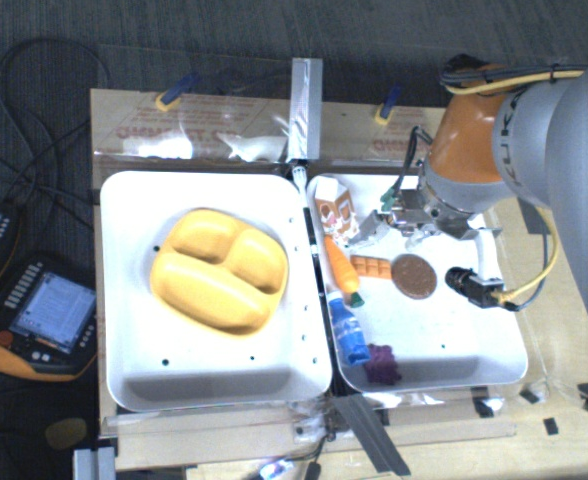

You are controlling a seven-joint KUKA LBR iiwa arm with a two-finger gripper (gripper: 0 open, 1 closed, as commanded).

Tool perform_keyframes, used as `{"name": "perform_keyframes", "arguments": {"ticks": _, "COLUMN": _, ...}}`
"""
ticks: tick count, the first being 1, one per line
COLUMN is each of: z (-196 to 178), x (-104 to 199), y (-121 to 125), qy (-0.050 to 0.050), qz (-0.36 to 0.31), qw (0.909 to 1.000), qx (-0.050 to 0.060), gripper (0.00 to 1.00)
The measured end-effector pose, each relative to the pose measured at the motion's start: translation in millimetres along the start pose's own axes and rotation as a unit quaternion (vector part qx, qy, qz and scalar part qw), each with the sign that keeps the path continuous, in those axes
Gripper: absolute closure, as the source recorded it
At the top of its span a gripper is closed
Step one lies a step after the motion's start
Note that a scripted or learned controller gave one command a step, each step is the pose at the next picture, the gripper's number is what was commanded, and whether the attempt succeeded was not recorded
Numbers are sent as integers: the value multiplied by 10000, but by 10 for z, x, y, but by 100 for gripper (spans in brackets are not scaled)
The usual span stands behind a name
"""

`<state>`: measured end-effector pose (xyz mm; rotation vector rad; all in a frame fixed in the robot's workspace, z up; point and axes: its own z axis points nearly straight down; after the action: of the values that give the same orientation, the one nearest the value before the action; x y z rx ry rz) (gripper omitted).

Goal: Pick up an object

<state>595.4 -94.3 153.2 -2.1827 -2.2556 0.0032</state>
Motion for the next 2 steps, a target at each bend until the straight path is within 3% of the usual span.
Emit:
{"name": "perform_keyframes", "arguments": {"ticks": 1, "z": 620, "x": -189, "y": -432, "qy": -23, "qz": -46, "qw": 9999, "qx": -90, "gripper": 0}}
{"name": "perform_keyframes", "arguments": {"ticks": 2, "z": 503, "x": -197, "y": -409, "qy": -32, "qz": -45, "qw": 9999, "qx": -128, "gripper": 100}}
